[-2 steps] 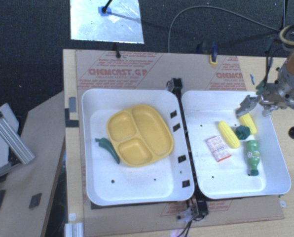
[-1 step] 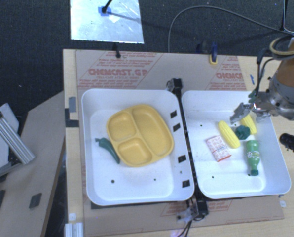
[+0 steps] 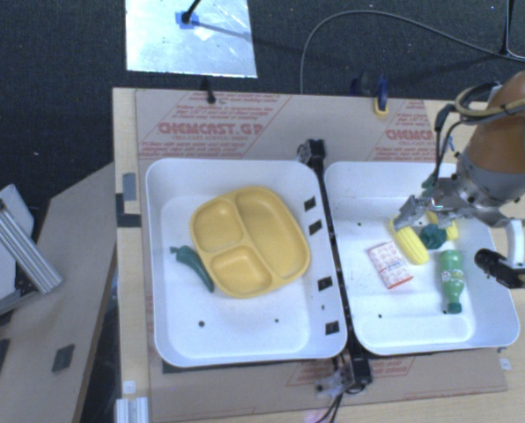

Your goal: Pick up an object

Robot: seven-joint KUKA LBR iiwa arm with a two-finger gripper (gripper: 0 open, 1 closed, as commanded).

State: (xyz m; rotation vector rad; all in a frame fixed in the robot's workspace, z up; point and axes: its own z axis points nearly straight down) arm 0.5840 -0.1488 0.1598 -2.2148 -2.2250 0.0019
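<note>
Gripper (image 3: pixel 428 211) low over the right bin (image 3: pixel 368 333), folks, reaching in from the right under that grey arm (image 3: pixel 500 161) with its orange band. Its metal fingers hang right above the far end of the toy corn cob (image 3: pixel 411 243), and whether they are released or clenched I cannot tell from where I stand; nothing is plainly caught between them.

Now the right bin's contents. The corn cob, yellow, lies at a slant in the middle of the bin. Just beside it on the right sits a small dark green piece (image 3: pixel 434 237), partly under the gripper, too tucked away to name. Another yellow bit (image 3: pixel 451 230) peeks out just to its right. Nearer to me lies a green bottle (image 3: pixel 452 280) with a pale label, lengthwise, cap end toward the near wall. Left of the bottle, close by the corn, a small white and red packet (image 3: pixel 389 264) lies flat on the bin floor.

Over in the left bin (image 3: pixel 170 324), a yellow divided plate (image 3: pixel 249 241) with three compartments sits in the middle, and a dark green pepper-like toy (image 3: pixel 192 264) rests against its left rim.

Both bins sit side by side on the surface (image 3: pixel 77 236), on a sheet of brown board (image 3: pixel 271 122).
</note>
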